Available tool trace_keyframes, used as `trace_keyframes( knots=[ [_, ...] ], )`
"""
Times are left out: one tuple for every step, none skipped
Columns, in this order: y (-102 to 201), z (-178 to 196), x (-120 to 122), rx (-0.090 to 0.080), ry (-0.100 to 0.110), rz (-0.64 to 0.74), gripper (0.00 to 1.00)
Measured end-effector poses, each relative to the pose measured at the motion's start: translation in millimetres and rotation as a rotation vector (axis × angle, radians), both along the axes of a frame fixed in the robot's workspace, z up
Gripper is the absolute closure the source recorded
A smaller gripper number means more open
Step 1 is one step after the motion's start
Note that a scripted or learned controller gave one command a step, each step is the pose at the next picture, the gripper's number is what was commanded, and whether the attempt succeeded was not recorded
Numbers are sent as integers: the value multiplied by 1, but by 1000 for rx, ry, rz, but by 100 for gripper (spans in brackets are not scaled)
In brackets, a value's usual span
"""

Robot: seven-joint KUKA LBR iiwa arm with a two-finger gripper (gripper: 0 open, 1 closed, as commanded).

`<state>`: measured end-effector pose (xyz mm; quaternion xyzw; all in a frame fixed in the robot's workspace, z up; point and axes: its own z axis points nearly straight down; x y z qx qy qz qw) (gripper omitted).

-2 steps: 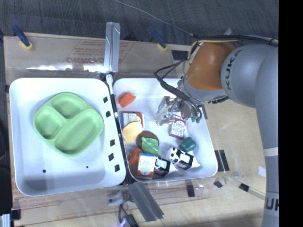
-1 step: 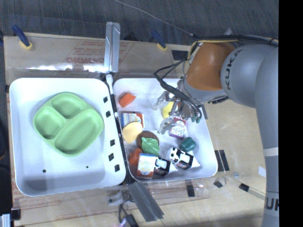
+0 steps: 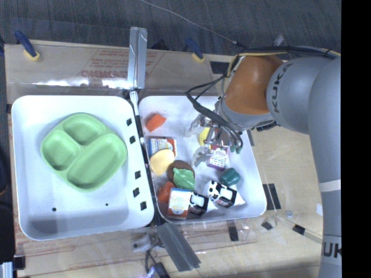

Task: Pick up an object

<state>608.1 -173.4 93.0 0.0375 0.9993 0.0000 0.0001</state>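
Claw (image 3: 210,146) hung low over the middle of the right bin (image 3: 253,181), reaching in from the right beneath the orange band (image 3: 250,86) of the arm (image 3: 307,97). Whether it stood apart or together could not be told from this camera view: the metal parts blurred into the clutter under them, and nothing could be seen clamped in it.

Beneath and just beside it lay a small yellow object (image 3: 204,135) and a pale packet with a pink label (image 3: 218,158); either seemed the likely target. Near these sat a teal piece (image 3: 230,176), a black-and-white toy (image 3: 221,194), a green piece (image 3: 184,178), a yellow round item (image 3: 162,161) and an orange wedge (image 3: 155,121) toward the bin's far corner. A green divided plate (image 3: 84,149) filled the left bin (image 3: 35,213), well apart from the work.

To do the step well, the descent should probably have centred on one item alone, since the yellow object and the packet lay close together and a closing grip could nudge one aside. A straight vertical lift, clear of the bin wall, would have suited best
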Motion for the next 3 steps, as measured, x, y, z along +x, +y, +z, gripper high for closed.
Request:
trace_keyframes(
  knots=[
    [1,12,2,-1,-4,5,100],
    [1,11,2,-1,-4,6,0],
    [19,0,4,0,1,-32,0]
  ],
)
